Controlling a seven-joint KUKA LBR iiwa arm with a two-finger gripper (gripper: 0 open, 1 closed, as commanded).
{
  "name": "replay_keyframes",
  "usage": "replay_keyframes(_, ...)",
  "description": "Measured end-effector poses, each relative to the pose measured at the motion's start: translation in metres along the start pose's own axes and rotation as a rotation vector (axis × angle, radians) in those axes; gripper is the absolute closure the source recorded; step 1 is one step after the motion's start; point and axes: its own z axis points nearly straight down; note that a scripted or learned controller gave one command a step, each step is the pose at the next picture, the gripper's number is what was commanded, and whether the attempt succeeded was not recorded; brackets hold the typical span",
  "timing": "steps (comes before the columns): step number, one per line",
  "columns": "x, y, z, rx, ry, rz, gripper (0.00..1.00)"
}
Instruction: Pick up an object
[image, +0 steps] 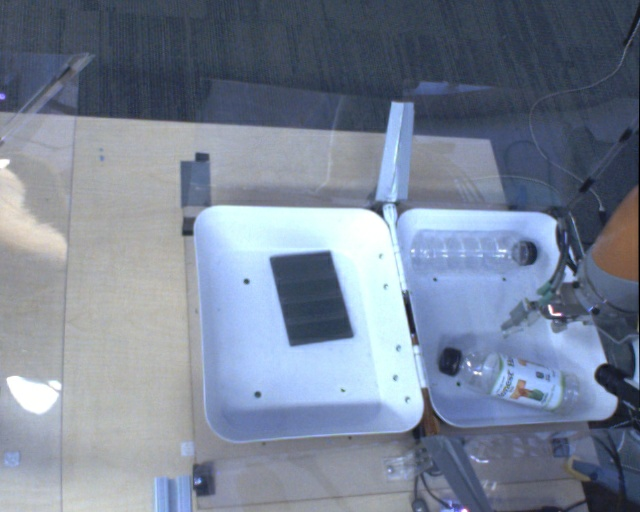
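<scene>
Robot gripper (528, 315) hovers in right bin (470, 405), jaws slightly apart and empty.
The round bottle (515, 379) nearby could roll off its fingers.

A pale wooden counter (120, 330) carried two shallow white bins, the left bin (225, 400) and right bin (440, 405), touching side by side.

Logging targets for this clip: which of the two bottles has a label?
The clear plastic bottle with the black cap, lying at the right bin's near edge; the clear bottle along the far wall is bare.
</scene>
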Motion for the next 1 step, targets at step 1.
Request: replay_keyframes(1,0.0057,-0.0280,0.0346,-0.013,-0.005,-0.335,0.00)
